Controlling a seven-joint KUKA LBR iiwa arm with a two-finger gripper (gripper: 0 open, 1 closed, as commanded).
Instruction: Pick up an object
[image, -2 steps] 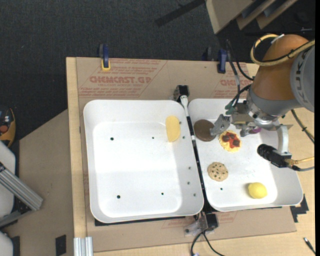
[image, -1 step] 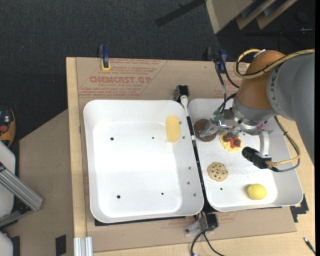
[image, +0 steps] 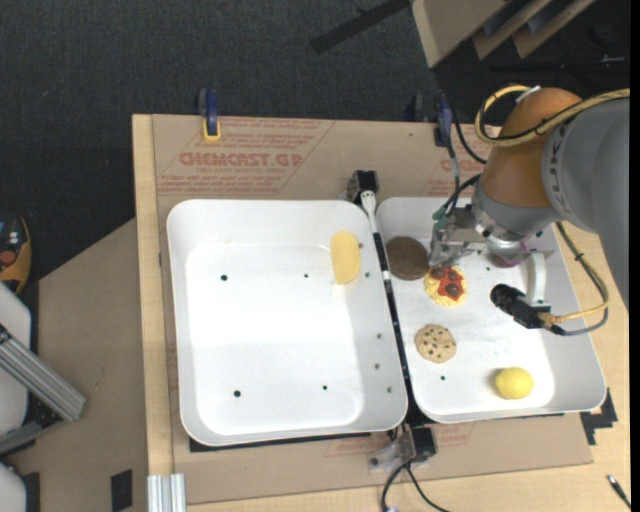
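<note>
The gripper (image: 447, 262) hangs over a yellow-and-red toy (image: 445, 286) in the right bin (image: 560, 395), beside a brown disc (image: 406, 258); the toy's long axis isn't discernible.

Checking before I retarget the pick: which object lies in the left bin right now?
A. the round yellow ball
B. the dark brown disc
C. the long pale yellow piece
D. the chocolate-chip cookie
C. The long pale yellow piece lies in the left bin, near its right wall; the cookie, the yellow ball and the brown disc all sit in the right bin.
</note>
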